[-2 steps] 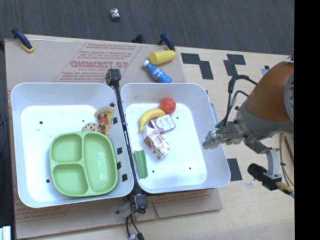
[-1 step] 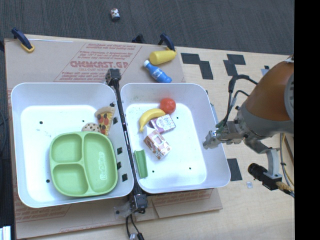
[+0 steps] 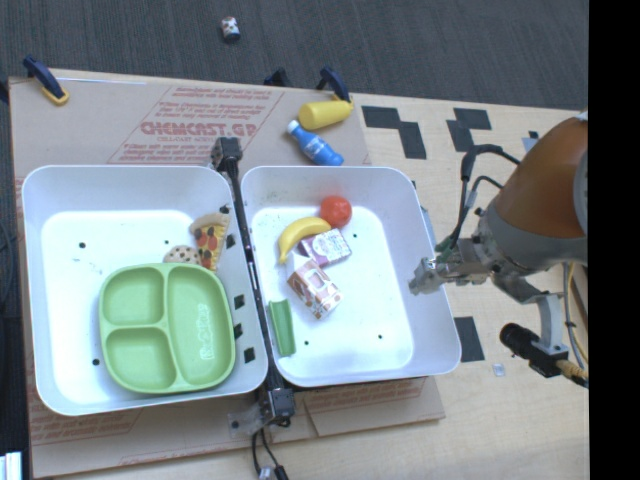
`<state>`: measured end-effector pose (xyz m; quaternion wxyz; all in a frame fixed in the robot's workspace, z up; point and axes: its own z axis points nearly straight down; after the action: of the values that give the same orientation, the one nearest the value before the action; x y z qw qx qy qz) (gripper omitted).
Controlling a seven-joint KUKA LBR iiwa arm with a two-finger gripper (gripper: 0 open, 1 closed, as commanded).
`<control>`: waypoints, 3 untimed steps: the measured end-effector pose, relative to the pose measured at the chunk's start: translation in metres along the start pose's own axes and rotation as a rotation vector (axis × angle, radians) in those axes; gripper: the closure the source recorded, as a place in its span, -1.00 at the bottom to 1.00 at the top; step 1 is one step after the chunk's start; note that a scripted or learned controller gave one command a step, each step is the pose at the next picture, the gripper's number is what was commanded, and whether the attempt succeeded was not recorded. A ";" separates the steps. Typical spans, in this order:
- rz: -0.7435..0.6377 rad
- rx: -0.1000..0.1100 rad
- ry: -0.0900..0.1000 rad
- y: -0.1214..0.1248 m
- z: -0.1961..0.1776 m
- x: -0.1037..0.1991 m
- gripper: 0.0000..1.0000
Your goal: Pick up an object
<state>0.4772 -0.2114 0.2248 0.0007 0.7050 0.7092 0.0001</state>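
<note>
Left bin (image 3: 60, 203): fills the left half of the frame, white and shallow; a light green divided plate (image 3: 165, 326) with three compartments lies in its lower middle; a pizza-slice toy (image 3: 210, 238) stands just above the plate's upper right corner, touching a small round cookie (image 3: 180, 254) on its left.
Divider: a black clamp (image 3: 227, 152) sits at the top where the two bins meet; a dark strip runs down between them to another clamp (image 3: 277, 404) at the bottom edge.
Right bin (image 3: 400, 338): centre of the frame; a green stick (image 3: 281, 327) lies along its left wall near the bottom; a yellow banana (image 3: 300, 235) curves in the upper middle; a red tomato (image 3: 336, 210) sits just right of and above the banana; a pink and white carton (image 3: 331, 248) lies beside the banana, and a second carton (image 3: 315, 290) lies below it, close by.
Desk (image 3: 400, 448): pale wood with black square marks; brown cardboard (image 3: 150, 118) with red print lies under the bins; a yellow mustard bottle (image 3: 324, 114) and a blue bottle (image 3: 315, 145) lie above the right bin, outside it.
Floor: a small die-like cube (image 3: 231, 29) at upper left on dark carpet.
Pincer (image 3: 428, 276): at the right bin's right rim, centre right of the frame; nothing between its fingers; whether they are spread or pressed together, I cannot tell.
Arm (image 3: 545, 183): orange and grey, at the right edge.
</note>
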 end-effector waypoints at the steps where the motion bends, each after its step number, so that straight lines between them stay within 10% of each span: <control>1: 0.000 -0.001 0.000 0.000 -0.006 0.000 1.00; 3: 0.000 0.003 0.001 -0.001 -0.005 0.001 1.00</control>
<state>0.4765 -0.2108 0.2300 -0.0010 0.7049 0.7093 -0.0007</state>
